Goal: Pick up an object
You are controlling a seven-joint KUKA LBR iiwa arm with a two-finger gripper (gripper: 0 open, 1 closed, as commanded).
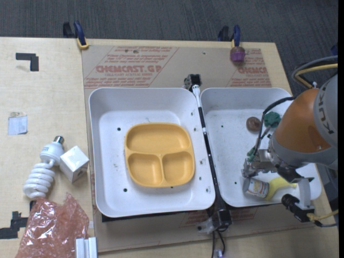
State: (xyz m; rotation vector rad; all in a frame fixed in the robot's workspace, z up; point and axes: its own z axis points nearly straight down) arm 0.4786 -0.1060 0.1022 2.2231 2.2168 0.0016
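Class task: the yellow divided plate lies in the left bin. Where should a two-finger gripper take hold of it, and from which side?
Grip the yellow plate by its raised outer rim, probably the right edge nearest the arm, coming down from above. It lies flat, too wide to span, so one finger likely goes inside a compartment and one outside the rim.

floor: dark grey carpet (161, 9) | bench: pale wood (37, 106)

Left bin (102, 144) holds a yellow divided tray (159, 155), frame centre. Arm (303, 128) at right edge, gripper (251, 168) low in right bin (226, 144) just above a small can (257, 188) and yellow object (282, 185). Brown lump (253, 123) near the bin's top. Spiral bulb (42, 172) lower left.
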